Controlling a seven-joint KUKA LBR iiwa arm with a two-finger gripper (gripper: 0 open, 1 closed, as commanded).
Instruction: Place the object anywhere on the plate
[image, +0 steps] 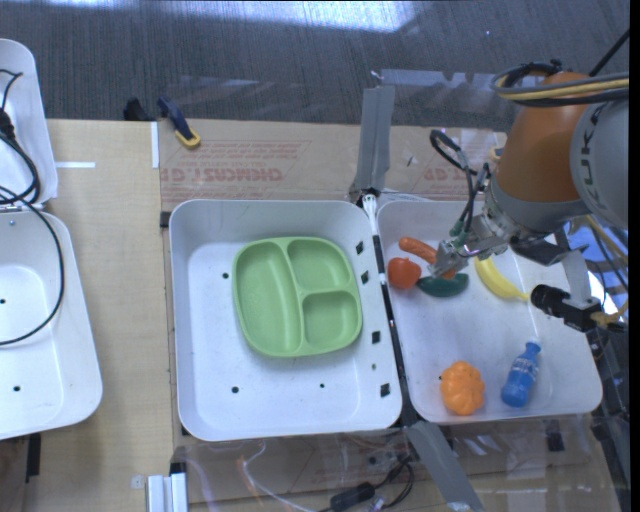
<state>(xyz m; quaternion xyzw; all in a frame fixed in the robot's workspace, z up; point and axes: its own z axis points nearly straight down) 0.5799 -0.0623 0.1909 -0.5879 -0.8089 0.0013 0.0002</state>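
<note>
Two glossy white bins (190, 330) sit on cardboard; gripper (452, 258), fingers' state unclear, hovers over a dark-green curved toy (445, 286) beside the smooth sectioned green plate (297, 295).

- The worktop (110, 160) carries the left bin (200, 400) and the right bin (570, 400), side by side.
- The plate (297, 295) lies in the left bin, around its middle.
- In the right bin's far part, the tomato (404, 272), carrot (415, 247) and banana (498, 279) lie close together, with the gripper (450, 258) above them.
- Nearer the front lie the orange (461, 387) and, to its right, the bottle (520, 375).
</note>
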